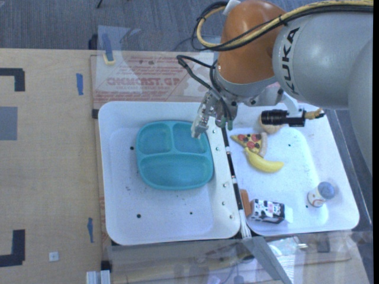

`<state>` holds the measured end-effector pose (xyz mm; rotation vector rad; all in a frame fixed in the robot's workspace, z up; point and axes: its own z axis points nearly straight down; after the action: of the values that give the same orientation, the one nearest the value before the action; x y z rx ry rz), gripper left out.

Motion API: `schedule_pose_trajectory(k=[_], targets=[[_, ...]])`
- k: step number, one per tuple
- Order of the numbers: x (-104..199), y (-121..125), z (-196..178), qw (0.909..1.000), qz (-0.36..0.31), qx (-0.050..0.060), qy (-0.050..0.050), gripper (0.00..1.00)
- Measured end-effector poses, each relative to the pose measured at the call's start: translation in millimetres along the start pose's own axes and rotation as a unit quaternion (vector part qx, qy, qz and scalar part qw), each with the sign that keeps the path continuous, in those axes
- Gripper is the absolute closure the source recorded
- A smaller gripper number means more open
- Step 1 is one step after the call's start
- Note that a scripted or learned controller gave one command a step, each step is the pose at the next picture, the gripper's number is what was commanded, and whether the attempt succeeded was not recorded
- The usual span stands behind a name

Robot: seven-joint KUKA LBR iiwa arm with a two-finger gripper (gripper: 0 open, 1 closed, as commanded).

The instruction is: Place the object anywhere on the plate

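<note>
Gripper (208,122) above the right rim of the teal divided plate (174,155); finger state cannot be determined.

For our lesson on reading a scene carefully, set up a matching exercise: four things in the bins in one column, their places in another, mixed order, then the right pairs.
Things:
1. plate
2. banana
3. pizza slice
4. gripper

Places:
A. right bin, just above the banana
B. over the plate's upper right rim
C. left bin
D. right bin, near its middle

Pairs: 1-C, 2-D, 3-A, 4-B
</note>
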<state>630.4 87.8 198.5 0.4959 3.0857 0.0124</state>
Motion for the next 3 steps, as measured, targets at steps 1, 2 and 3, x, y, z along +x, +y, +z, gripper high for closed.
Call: schedule_pose_trajectory(k=[1, 2, 3], targets=[[-1.6, 1.7, -11.9, 1.0000, 0.000, -0.003, -0.004, 1.00], [-5.5, 41.0, 57.9, 0.9817, 0.191, 0.005, 0.004, 1.00], [-35.4, -25.5, 12.6, 0.9349, 0.355, 0.006, 0.002, 1.00]])
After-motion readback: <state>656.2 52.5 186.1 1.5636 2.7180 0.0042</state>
